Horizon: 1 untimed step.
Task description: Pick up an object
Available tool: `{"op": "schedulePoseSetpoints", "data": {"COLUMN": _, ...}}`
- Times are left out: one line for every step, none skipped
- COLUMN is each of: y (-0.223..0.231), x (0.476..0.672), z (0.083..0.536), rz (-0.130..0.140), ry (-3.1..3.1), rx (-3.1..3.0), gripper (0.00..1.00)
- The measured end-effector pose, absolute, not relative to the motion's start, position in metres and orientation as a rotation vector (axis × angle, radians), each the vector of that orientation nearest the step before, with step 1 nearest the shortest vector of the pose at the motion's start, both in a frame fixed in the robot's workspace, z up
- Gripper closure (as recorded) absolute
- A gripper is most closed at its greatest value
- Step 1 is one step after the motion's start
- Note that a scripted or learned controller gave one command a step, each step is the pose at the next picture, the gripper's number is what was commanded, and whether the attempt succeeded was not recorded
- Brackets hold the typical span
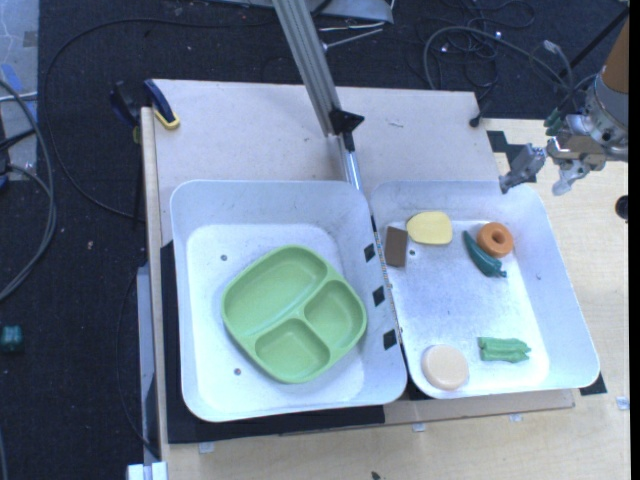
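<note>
Here the claw (545, 168) hangs with its two fingers spread and nothing between them, above the far right corner of the right bin (560, 288), just outside its rim. The step in hand, as I judge it, is the approach. The nearest likely pick is the orange ring (496, 239), which lies in the far right part of that bin, nearer the camera than the claw. It is a small round doughnut shape lying flat, touching or overlapping a dark teal piece (483, 256) on its left. To do this well, the claw should come over the ring's centre, turn so the fingers straddle it clear of the teal piece, and descend straight. The yellow piece (429, 228), left of the ring, sits against a brown block (396, 247).
</note>
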<state>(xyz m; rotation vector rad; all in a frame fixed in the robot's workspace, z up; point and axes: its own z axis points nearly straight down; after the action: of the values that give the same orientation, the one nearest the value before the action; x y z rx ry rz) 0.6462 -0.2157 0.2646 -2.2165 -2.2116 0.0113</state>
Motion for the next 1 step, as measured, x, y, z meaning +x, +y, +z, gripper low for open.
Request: {"op": "schedulePoseSetpoints", "data": {"y": -0.2145, "x": 0.6484, "z": 0.2738, "rz": 0.0, "ry": -2.224, "rx": -2.221, "gripper": 0.0}}
